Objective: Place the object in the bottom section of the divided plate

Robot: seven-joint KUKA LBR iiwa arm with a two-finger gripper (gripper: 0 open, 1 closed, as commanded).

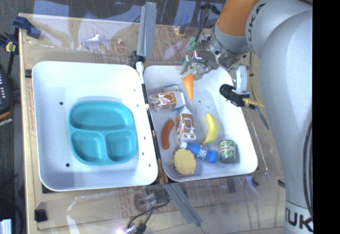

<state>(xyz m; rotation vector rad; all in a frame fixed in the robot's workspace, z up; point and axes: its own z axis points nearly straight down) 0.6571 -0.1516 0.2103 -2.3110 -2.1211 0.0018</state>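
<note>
A teal divided plate (101, 132) lies in the left white bin (50, 84), with one wide section at the far side and two smaller ones at the near side. My gripper (190, 72) hangs over the far end of the right bin (234, 116). An orange carrot (188, 87) points down from between its fingers, lifted above the bin floor. The gripper is shut on the carrot's upper end, well to the right of the plate.
The right bin holds a juice carton (163, 100), a sausage (167, 133), a small snack box (185, 126), a banana (211, 128), a green can (227, 151), a blue bottle (204, 153) and a round yellow piece (185, 161). A ridge (146, 116) separates the bins.
</note>
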